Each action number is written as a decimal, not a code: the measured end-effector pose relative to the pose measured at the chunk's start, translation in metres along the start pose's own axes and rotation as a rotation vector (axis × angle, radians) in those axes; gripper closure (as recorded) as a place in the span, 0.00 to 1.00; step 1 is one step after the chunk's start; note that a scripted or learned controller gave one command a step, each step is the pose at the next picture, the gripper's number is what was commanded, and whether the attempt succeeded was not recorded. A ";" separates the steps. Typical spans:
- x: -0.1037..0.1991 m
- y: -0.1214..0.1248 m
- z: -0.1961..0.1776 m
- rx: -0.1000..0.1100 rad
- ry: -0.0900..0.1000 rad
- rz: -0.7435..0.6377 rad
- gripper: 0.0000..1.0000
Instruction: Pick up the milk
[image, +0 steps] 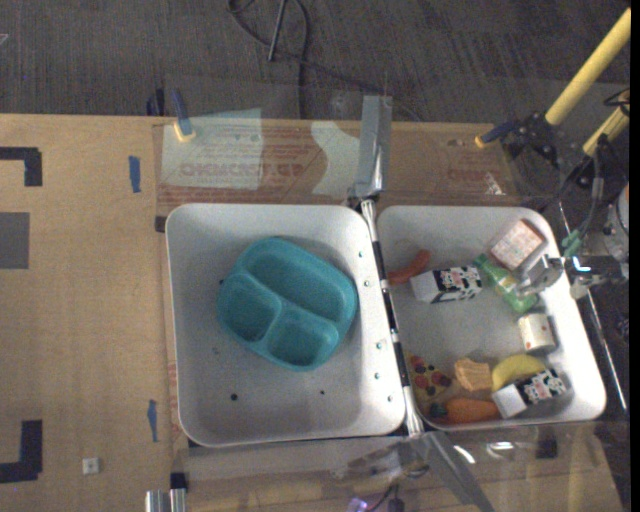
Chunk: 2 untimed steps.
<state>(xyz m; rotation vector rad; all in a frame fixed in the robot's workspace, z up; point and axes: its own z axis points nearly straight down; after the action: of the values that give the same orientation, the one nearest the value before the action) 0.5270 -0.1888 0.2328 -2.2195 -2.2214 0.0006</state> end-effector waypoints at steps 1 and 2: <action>0.082 0.050 0.077 0.000 0.000 0.003 0.00; 0.094 0.065 0.143 -0.009 0.000 0.235 0.00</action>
<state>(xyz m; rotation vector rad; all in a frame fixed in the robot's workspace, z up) 0.5914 -0.0946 0.0903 -2.4697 -1.9495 -0.0087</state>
